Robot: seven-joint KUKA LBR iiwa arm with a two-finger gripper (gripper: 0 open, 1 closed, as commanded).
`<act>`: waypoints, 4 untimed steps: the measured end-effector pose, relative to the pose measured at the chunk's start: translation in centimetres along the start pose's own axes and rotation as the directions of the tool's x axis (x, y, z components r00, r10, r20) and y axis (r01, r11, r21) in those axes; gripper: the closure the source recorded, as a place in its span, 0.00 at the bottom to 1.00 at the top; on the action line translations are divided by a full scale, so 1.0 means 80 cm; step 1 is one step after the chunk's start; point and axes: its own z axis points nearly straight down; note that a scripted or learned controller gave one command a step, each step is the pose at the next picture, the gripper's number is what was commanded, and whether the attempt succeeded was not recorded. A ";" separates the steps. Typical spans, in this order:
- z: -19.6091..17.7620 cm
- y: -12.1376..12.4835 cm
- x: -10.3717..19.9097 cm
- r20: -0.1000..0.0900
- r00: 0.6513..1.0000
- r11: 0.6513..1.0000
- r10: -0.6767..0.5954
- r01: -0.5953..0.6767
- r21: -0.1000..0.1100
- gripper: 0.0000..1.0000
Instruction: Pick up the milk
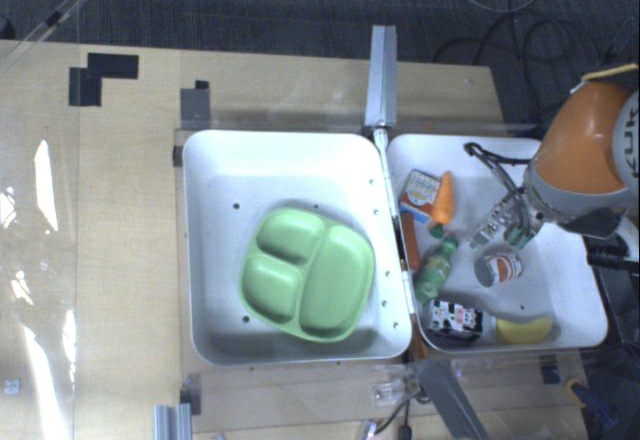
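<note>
A: Left bin (200, 228) carries the green divided plate (308, 274), likely the drop spot. The milk?

B: Probably the small carton (455, 317) near the right bin's (590, 313) front edge. Claw (503, 226) hovers above; its opening I cannot tell.

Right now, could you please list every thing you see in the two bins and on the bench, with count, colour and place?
bins: 2, white, side by side on the bench
tray: 1, green, three compartments, in the left bin
carrot: 1, orange, upper left of the right bin
packet: 1, blue and orange, beside the carrot, touching it
bottle: 1, green, lying tilted near the right bin's left wall
carton: 1, dark with a printed label, lower left of the right bin; possibly the milk, too small to tell
banana: 1, yellow, lower edge of the right bin
can: 1, grey with red, middle of the right bin
arm: 1, grey with orange band, over the right bin
gripper: 1, metal, just above the can
</note>
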 end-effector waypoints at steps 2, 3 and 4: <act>-0.105 0.073 0.082 -0.003 0.922 0.922 0.388 -0.388 0.011 1.00; -0.105 0.073 0.082 -0.004 0.922 0.922 0.388 -0.388 0.011 0.00; -0.201 -0.034 -0.049 0.004 0.844 0.843 0.537 -0.537 0.008 0.00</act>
